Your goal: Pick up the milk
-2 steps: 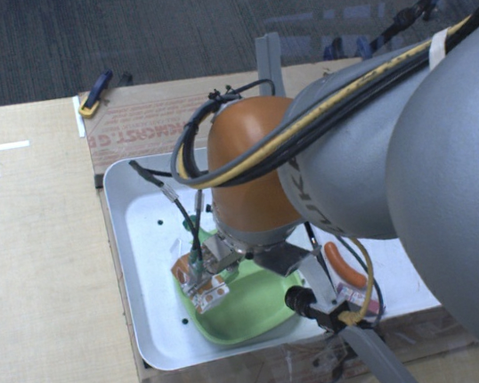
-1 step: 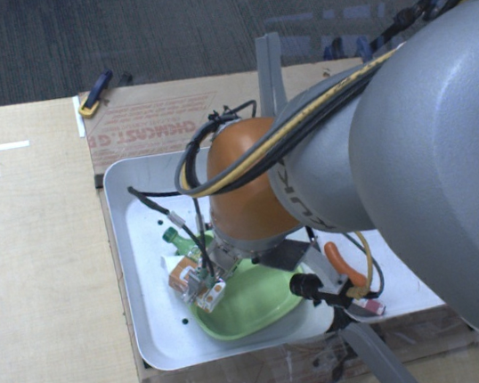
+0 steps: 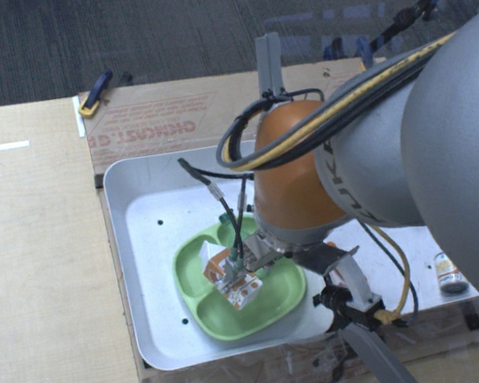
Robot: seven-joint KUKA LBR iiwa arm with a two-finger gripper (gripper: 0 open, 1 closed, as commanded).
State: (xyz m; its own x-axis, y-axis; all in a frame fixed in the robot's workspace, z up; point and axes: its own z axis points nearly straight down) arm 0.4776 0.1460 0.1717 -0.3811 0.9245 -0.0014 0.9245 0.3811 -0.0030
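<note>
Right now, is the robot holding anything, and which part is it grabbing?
I cannot tell. The gripper is down at the milk carton on the green plate, but the wrist and cables hide whether it has a hold.

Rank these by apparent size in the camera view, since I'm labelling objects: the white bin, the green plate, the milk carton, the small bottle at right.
1. white bin
2. green plate
3. milk carton, partly hidden by the end effector
4. small bottle

The last two look close in size, so their order is unsure.
</note>
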